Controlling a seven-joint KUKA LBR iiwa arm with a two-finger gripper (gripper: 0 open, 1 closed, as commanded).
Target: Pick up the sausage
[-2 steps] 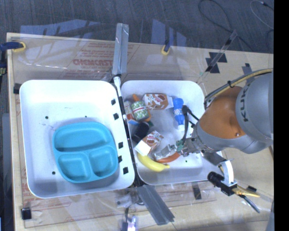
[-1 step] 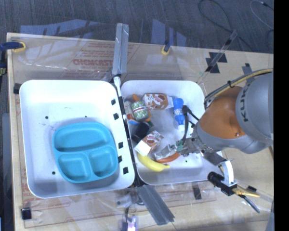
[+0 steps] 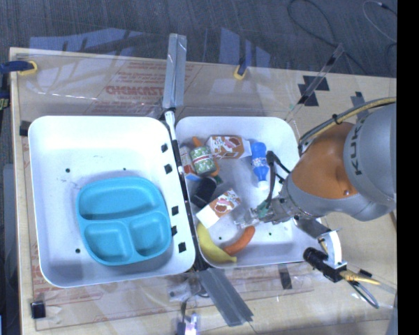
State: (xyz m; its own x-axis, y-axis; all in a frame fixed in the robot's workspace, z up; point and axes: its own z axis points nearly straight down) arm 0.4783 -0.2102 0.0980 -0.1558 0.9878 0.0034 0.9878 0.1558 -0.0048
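The sausage (image 3: 241,239) is a short orange-red piece lying near the front wall of the right bin (image 3: 286,135), tilted, with its lower end against a yellow banana (image 3: 213,248). My gripper (image 3: 255,218) reaches in from the right and sits low in the bin, just above and to the right of the sausage's upper end. The grey arm and its orange band (image 3: 320,173) cover the bin's right side. I cannot make out whether anything is held.
A white and red packet (image 3: 225,202) lies just left of the gripper, next to a black item (image 3: 206,187). Further back are a green-labelled can (image 3: 201,160), another red packet (image 3: 225,146) and a blue and white bottle (image 3: 259,162). The left bin (image 3: 56,138) holds a blue divided tray (image 3: 122,218).
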